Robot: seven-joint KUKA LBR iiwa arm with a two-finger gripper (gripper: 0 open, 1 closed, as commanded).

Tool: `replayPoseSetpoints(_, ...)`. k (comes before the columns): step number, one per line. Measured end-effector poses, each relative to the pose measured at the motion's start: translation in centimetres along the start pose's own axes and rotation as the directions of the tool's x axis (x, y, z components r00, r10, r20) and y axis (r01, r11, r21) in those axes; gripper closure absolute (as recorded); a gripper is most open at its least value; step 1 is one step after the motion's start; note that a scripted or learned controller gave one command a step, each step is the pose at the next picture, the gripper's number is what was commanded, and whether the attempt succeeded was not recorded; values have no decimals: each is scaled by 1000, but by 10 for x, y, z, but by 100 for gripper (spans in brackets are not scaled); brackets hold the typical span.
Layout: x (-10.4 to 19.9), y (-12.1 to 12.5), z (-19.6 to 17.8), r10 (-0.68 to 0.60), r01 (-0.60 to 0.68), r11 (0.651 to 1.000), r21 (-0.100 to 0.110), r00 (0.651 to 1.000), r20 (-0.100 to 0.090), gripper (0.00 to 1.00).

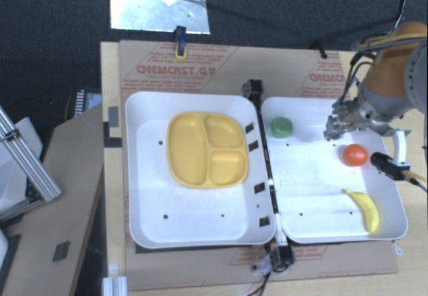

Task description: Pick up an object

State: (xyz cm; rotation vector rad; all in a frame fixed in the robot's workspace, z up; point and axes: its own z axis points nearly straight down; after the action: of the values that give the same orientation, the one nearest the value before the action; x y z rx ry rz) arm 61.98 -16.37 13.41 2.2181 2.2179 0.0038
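The left shallow white plastic bin (144, 218) holds a yellow three-compartment plate (206, 149); the right white bin (314, 221) holds a yellow banana (365, 209), an orange-red ball (354, 154) and a green round fruit (281, 127); the tool (334, 129) hovers between ball and green fruit, its state unclear.

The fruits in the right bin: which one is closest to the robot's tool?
The orange-red tomato. It sits just below and right of the tool, while the green lime lies farther off toward the divider and the banana lies down by the bin's near corner.
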Motion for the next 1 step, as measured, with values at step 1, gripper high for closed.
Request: replayPoseSetpoints(1,-5,6,-64,-4,4,1000,-4,1000,1,100)
